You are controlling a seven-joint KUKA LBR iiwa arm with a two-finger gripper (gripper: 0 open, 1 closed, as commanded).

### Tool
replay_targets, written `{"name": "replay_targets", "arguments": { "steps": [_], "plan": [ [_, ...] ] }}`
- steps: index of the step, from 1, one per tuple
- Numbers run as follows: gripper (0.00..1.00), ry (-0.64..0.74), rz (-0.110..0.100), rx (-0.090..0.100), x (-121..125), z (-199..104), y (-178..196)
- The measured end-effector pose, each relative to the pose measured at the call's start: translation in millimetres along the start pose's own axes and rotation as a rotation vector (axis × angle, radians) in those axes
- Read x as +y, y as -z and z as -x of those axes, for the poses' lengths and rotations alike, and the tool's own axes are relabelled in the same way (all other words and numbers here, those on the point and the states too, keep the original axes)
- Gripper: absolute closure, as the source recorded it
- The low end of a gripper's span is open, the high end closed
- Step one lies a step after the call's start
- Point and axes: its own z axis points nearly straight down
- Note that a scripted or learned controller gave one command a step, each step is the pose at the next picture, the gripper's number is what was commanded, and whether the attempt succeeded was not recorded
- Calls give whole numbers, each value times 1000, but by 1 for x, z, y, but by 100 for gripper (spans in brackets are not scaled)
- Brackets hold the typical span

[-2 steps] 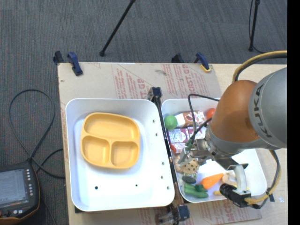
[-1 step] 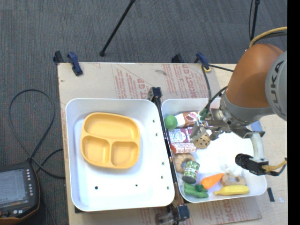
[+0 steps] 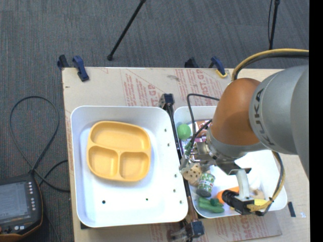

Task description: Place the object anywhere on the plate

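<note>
A yellow plate (image 3: 119, 150) with three compartments lies in the left bin (image 3: 126, 210), with nothing on it. My gripper (image 3: 193, 158) hangs low over the left side of the right bin (image 3: 275, 195), under the orange band of the arm. Just below it are a tan spotted cube (image 3: 192, 175) and a small green-and-white can (image 3: 206, 183). A green ball (image 3: 183, 130) lies just beyond it, near the bin's left wall. I see nothing clearly held, and the arm hides much of this bin.
At the right bin's front lie a green leafy piece (image 3: 210, 204) and an orange piece (image 3: 228, 192). The wall between the two bins (image 3: 176, 150) runs right beside the gripper. White floor of the left bin surrounds the plate.
</note>
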Motion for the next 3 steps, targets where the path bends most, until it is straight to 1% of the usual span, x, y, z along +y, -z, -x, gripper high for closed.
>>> {"name": "replay_targets", "arguments": {
  "steps": [1,2,3],
  "plan": [
    [100,-1,3,-1,52,42,1],
    [100,2,9,-1,64,-14,100],
    [100,0,0,-1,64,-65,0]
  ]
}}
